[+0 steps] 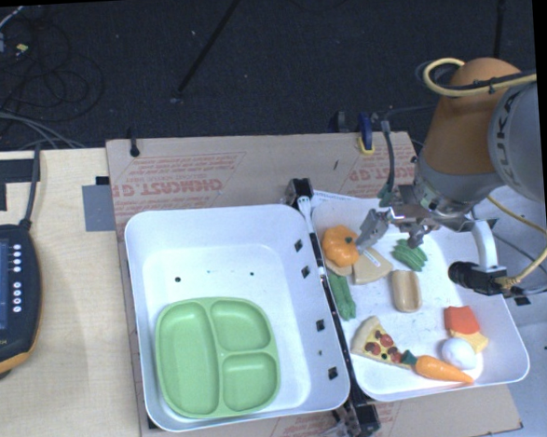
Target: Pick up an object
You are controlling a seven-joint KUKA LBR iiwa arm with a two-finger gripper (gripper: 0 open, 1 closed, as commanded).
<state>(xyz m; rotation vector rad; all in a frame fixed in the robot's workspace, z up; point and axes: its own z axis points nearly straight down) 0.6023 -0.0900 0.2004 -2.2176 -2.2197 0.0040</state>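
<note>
Nothing is lifted yet: the pincer (392, 234) hangs spread and empty just right of the orange pepper (339, 246).

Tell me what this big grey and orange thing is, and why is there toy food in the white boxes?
That is a robot arm, seen by a camera looking down from above. At its end is a gripper, its hand for grabbing. It hangs over the right bin, which holds toy food: an orange pumpkin, a hot dog bun, a pizza slice, a carrot, an egg and green veggies. The left bin holds a green divided plate. The robot's job is to pick something up. It holds nothing that I can see.
</note>
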